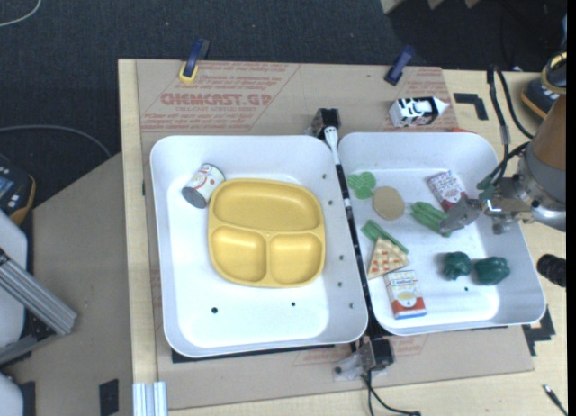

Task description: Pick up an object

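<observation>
1. Reaching in from the frame's right, the gripper (461, 217) hangs low over the right bin (513, 297), just beside a green pod-shaped toy (428, 216) lying to its left, long axis slanting toward lower right.
2. Blurred at the tip, the gripper's state cannot be told; the arm (549, 171) is cut off at the frame's right edge.

Bench (270, 90) with two white bins (175, 225)
</observation>
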Controlling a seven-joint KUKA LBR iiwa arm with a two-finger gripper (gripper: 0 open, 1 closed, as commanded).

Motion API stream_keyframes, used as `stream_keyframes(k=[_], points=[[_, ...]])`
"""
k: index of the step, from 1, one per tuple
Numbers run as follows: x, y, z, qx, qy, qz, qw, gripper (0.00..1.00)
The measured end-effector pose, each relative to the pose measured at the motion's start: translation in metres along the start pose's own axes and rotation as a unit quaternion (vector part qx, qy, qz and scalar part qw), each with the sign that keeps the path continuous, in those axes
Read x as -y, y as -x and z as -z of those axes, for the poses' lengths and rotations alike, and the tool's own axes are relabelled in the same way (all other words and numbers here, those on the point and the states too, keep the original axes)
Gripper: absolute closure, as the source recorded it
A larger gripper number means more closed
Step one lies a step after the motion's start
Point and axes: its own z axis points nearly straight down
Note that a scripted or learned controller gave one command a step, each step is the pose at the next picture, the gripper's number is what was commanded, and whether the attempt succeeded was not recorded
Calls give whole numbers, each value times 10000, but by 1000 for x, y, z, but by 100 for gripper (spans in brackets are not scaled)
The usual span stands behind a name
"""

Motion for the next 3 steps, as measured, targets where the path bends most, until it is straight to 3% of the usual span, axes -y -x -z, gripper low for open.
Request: stream_keyframes(k=[1, 3], points=[[-3, 0, 6, 15, 64, 16, 10000, 0], [-6, 3, -109, -1, 29, 16, 10000, 0]])
